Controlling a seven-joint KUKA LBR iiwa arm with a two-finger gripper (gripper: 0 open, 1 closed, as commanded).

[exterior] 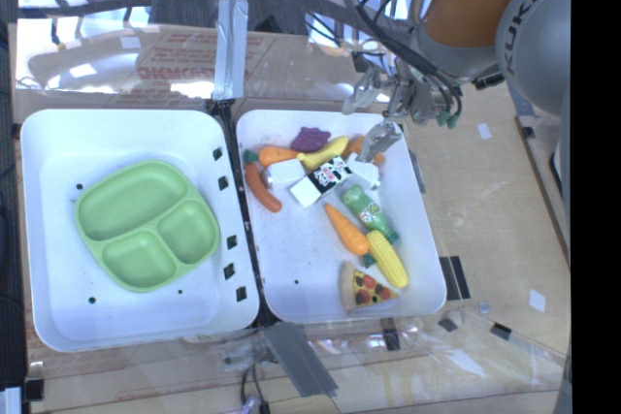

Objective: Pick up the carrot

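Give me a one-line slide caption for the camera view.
KUKA gripper poised at the right bin's far edge; carrot lies mid-bin among toy foods.

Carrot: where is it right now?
The carrot lies in the right bin, right of centre, just left of the corn cob and above the pizza slice.

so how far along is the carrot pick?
Done: nothing visible yet. The carrot lies loose in the right bin, between the green bottle and the corn.
In hand: the gripper is at the bin's far edge near the purple grapes, apart from the carrot.
Left: move over the carrot, descend, grasp, lift.
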